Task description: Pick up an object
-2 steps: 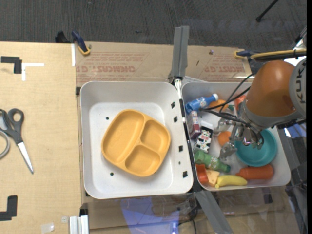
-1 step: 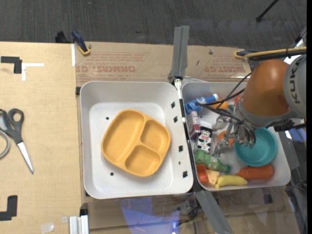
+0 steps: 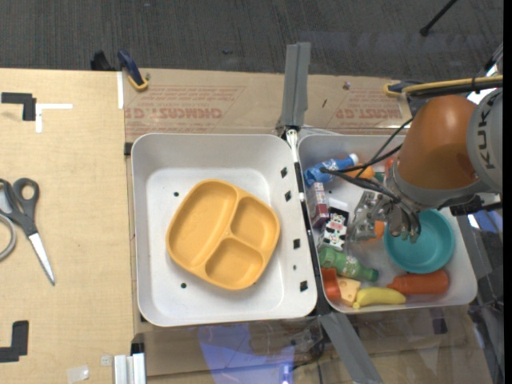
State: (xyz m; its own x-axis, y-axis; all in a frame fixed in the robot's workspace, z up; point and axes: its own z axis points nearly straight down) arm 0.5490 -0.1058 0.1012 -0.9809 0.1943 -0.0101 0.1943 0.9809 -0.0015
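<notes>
The objects for picking lie in the right bin (image 3: 468, 294), a crowded heap seen from the camera view above: a teal bowl (image 3: 428, 250) at about three o'clock in that bin, an orange carrot-like toy (image 3: 420, 282) at five o'clock just below the bowl, a yellow banana toy (image 3: 380, 297) at six o'clock against the near wall, a green bottle (image 3: 348, 264) just beside it toward seven o'clock, a small dark bottle (image 3: 320, 205) and a printed black-and-white packet (image 3: 335, 229) at nine o'clock, and a blue marker-like item (image 3: 332, 167) at eleven o'clock. The gripper (image 3: 384, 218) hangs over the middle of this bin, between the packet and the bowl's left rim; whether its claw is spread or closed, and whether anything is caught in it, I cannot tell, since wrist and cables blur that part. The left bin (image 3: 144, 238) holds a yellow divided plate (image 3: 224, 234) lying flat at its centre. By my judgement the toys are light, hollow plastic, stiff but smooth and apt to slip; the banana and carrot would be best taken across their narrow middles, the bowl by pinching its rim, which is thin and may tip. The crowding risks nudging neighbours. On the bench at nine o'clock, well apart from both bins, lie scissors (image 3: 28, 222).
</notes>
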